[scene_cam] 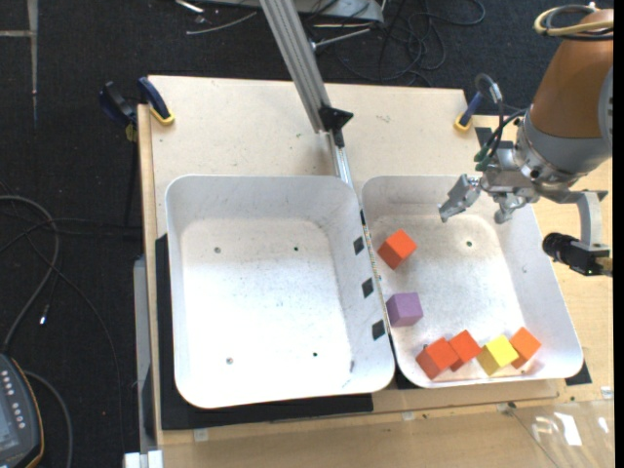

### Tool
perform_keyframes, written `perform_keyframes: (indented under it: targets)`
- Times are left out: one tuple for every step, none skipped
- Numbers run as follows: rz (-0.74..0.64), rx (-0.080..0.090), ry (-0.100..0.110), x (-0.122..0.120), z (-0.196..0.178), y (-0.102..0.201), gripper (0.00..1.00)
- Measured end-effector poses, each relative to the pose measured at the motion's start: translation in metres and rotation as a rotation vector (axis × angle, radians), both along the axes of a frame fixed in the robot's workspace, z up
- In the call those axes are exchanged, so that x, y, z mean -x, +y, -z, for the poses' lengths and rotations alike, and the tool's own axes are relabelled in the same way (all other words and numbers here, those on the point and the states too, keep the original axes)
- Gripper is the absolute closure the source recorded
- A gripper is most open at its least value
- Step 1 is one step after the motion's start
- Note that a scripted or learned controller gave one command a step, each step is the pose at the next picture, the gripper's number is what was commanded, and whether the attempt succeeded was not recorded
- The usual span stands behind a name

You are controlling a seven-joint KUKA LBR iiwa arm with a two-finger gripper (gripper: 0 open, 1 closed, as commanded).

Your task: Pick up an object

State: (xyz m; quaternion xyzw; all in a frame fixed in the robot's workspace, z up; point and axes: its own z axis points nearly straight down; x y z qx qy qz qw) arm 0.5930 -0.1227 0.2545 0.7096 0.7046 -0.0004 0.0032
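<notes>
Presently the hand (478,203) is seen spread wide and holding nothing, above the far part of the right bin (546,291). Six blocks are counted there: an orange block (397,248), a purple block (404,308), and four more at the near rim (478,352). Two bins are borne by the surface (244,125).

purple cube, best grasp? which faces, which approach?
Come straight down on the purple cube and pinch two opposite side faces. It rests flat in the right bin, apart from the other blocks, so its sides look reachable. Its left side is near the bin's left wall, so gripping the near and far faces is probably safer.
</notes>
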Motion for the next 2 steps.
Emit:
perform_keyframes:
  targets:
    - [-0.013,-0.007,0.008,0.033,0.016,0.062,0.0]
    - [-0.015,-0.007,0.001,0.069,-0.028,0.107,0.0]
